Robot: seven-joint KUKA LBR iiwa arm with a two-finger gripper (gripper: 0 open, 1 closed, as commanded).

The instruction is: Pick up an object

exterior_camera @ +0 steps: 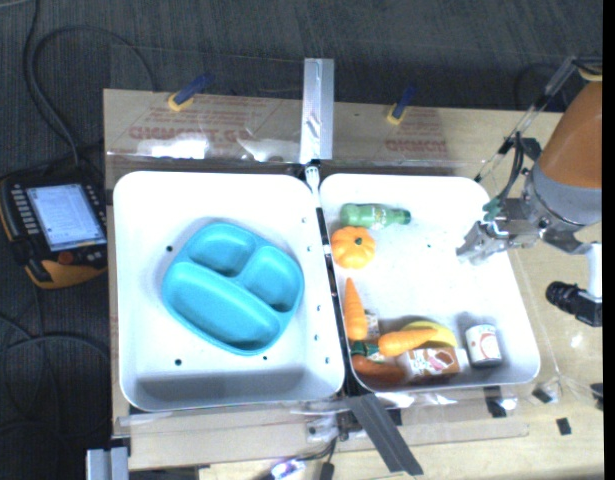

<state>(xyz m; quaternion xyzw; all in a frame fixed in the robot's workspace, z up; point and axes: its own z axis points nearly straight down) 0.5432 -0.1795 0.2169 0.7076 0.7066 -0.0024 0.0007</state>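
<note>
Reaching in from the right, the grey arm (pixel 572 183) with its orange band holds the gripper (pixel 479 245) over the right edge of the right bin (pixel 427 288); nothing sits between its fingers, and whether they are open or closed cannot be told from this angle. Right bin contents: a green bottle (pixel 375 215) lying on its side near the back wall, a small orange pumpkin (pixel 352 248) just in front of it, a carrot (pixel 355 313) along the left wall, and a cluster at the front with a second carrot (pixel 402 343), a banana (pixel 432 330), a brown packet (pixel 417 365) and a small can (pixel 484 345). The left bin (pixel 147 298) holds a blue divided tray (pixel 234 285). A teach pendant (pixel 52 223) lies on the floor to the left.
</note>
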